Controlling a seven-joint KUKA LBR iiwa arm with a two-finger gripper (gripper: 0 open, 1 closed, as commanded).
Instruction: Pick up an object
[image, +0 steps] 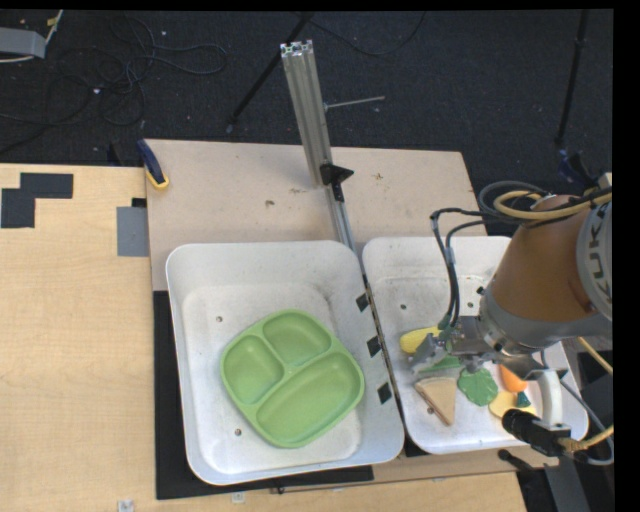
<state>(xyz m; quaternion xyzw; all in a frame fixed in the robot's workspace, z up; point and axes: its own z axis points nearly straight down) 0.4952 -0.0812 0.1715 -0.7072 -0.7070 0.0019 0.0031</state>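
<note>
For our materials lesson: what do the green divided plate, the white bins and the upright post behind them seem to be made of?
Green divided plate: likely moulded plastic, with a matte, even colour and soft rounded edges. White bins, left and right: probably thin plastic, smooth, with rounded rims and scuffs. Upright post: apparently metal, likely aluminium, silvery-grey with straight edges.

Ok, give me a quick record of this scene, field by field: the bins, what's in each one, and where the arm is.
left bin: holds a green divided plate, lying flat
right bin: holds small things bunched at its near right side
things in right bin: yellow piece, tan wedge, green piece, orange piece
arm: reaching in over the right bin
claw: low among the small things, beside the yellow piece
claw holding anything: cannot tell
</note>
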